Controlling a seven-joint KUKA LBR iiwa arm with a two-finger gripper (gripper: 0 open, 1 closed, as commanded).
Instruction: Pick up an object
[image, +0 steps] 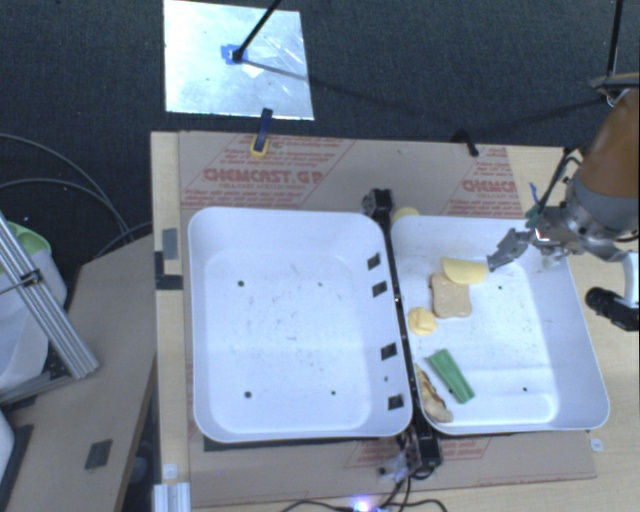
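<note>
Gripper (503, 250): over the right bin's (560, 330) upper part, pointing left and slightly down from the grey wrist at the right; tips close together and dark; whether open or closed, cannot tell; nothing visibly held between them
Nearest thing: yellow curved piece (464, 270), just left of and slightly below the gripper tip, touching or almost touching it; cannot tell which; long axis roughly left-right, nearly in line with the gripper's own reach
Next out: tan flat block (451, 297), directly below the yellow curved piece and touching its lower edge; below-left of the gripper
Further: small yellow lump (422, 321), below-left of the tan flat block, near the divider between the bins
Further still: green stick (451, 376), well below the gripper; long axis slanting from upper left to lower right
Farthest in this bin: brown speckled piece (433, 395), by the bin's lower left wall, just left of the green stick
Beyond the divider: left bin (290, 320), well to the gripper's left on the desk (300, 165)
Turning relation: likely target the yellow curved piece, lying left of the tip; short move left and down, judged enough to bracket it; risk of nudging the tan flat block, crowded against it
</note>
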